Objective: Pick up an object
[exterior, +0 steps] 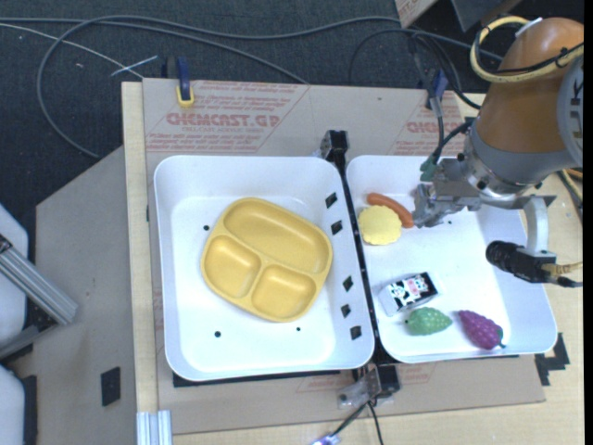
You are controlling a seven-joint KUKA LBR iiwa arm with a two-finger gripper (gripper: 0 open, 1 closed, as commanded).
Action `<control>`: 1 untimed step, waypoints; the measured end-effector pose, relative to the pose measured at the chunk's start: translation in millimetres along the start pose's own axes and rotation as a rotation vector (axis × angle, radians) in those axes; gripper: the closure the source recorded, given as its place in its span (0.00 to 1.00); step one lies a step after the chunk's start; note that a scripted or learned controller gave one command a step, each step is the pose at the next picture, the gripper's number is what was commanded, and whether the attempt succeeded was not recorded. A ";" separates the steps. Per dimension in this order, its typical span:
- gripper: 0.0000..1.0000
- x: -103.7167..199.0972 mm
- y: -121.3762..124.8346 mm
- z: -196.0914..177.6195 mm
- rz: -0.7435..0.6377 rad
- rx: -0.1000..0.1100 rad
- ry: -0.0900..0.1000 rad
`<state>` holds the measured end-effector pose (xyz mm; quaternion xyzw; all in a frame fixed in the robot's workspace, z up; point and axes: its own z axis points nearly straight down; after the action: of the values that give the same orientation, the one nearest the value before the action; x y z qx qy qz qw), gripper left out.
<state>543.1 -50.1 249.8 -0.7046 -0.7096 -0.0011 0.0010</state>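
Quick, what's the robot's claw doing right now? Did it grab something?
Gripper: low in the right bin, beside the yellow toy and the orange carrot. Whether it has grabbed anything cannot be told.

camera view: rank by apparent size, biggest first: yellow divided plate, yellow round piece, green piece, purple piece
1. yellow divided plate, by far the largest.
2. yellow round piece.
3. green piece and purple piece: they look about alike, so I won't rank them against each other.
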 end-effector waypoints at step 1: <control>1.00 46.3 0.3 16.1 0.003 0.004 -0.001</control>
<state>543.1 -3.7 233.8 -0.7055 -0.7087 0.0005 0.0021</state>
